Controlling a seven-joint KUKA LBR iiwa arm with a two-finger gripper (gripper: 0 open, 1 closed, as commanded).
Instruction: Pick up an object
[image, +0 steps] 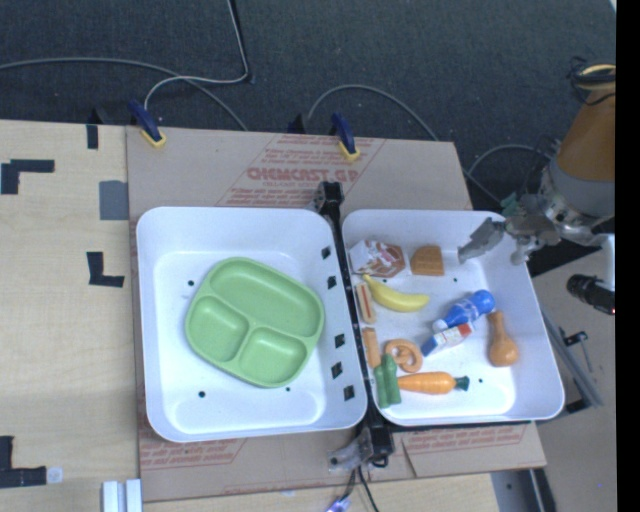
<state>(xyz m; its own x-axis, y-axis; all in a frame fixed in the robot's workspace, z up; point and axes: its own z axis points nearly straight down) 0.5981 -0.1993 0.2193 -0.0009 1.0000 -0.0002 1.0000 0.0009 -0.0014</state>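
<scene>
A cardboard sheet (300, 175) is lying on the bench and carrying two shallow white bins side by side. The left bin (165, 300) is holding a single item: a green tray (255, 320) with three compartments, sitting near the middle of the bin floor and tilted slightly against the bin's sides. The right bin (525, 350) is holding the loose objects among which the task's thing is to be found.

Along the right bin's left wall, a banana (395, 296) is lying across the floor, just below a red-and-white packet (380, 258). A brown block (427, 261) is sitting beside the packet, nearest the rear wall. A blue-capped bottle (458, 320) is lying tilted near the centre. An orange-brown pear shape (500, 340) is lying to the bottle's right, well apart from the wall. A carrot (430, 382) is lying along the front, with a pretzel (403, 354) just above it and a green piece (387, 382) touching its left end. Thin orange sticks (366, 305) are lying against the divider.

The arm (585, 150) is reaching in from the right, with the gripper (487, 240) hanging over the right bin's rear right corner, apart from every object. Whether its jaws are released or clenched cannot be told; nothing is showing between them.
</scene>
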